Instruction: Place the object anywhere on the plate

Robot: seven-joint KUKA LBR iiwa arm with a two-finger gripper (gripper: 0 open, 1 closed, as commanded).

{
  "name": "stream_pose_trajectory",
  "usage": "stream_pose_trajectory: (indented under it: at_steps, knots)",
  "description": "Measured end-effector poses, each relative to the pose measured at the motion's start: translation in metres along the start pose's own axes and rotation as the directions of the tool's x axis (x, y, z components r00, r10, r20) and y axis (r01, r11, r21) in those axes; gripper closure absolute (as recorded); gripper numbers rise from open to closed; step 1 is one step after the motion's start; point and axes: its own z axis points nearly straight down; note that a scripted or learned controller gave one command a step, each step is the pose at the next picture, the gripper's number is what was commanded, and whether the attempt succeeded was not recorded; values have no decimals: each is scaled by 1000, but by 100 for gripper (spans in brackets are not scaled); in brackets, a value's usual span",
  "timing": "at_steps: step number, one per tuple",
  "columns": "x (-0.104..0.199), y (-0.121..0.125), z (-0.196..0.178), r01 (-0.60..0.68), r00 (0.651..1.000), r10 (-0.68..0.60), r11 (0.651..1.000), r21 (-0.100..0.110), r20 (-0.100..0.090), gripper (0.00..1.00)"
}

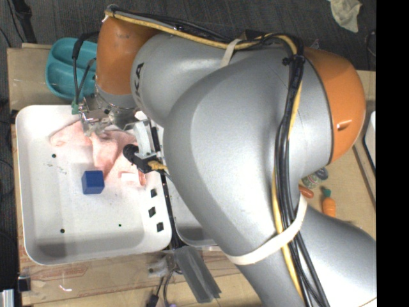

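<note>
A blue block [92,182] lies in the left bin [38,235]. The pincer [96,117] hangs over pink cloth [105,149] near the bin's back edge; its state I cannot tell.

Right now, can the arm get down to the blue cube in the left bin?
Probably yes. The blue cube sits alone on bare bin floor, nothing covering it; the gripper hangs over the pink cloth just beyond it.

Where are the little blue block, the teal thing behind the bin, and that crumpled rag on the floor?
blue block [92,182], camera view, on its top face.
teal object [64,66], camera view, on its rounded top.
crumpled rag [343,8], camera view, on its middle.
</note>
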Motion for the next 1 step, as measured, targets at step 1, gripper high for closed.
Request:
stream_pose_trajectory:
  at_steps: [1]
  knots:
    - [47,-36,-17,24,1000,-24,1000,3,0,100]
